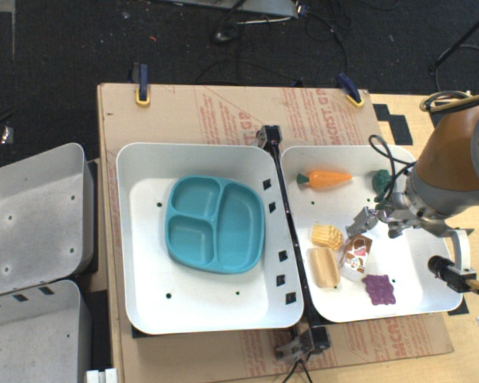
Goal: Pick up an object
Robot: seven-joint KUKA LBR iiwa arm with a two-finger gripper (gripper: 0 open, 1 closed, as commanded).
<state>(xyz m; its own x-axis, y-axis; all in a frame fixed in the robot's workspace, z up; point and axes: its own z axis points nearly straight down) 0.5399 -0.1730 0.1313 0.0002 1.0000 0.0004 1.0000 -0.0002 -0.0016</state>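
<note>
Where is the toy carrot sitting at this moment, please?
The carrot lies near the far edge of the right bin, close to the divider between the bins, with the corn nearer the camera and the gripper to its right.

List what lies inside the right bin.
The right bin holds a carrot, corn, a tan bun, a brown packet, purple grapes; the arm covers a green item.

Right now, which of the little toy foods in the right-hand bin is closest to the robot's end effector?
The brown-and-white packet: the end effector hovers just above its upper edge. The corn, bread roll, purple grapes and carrot all lie farther off.
</note>
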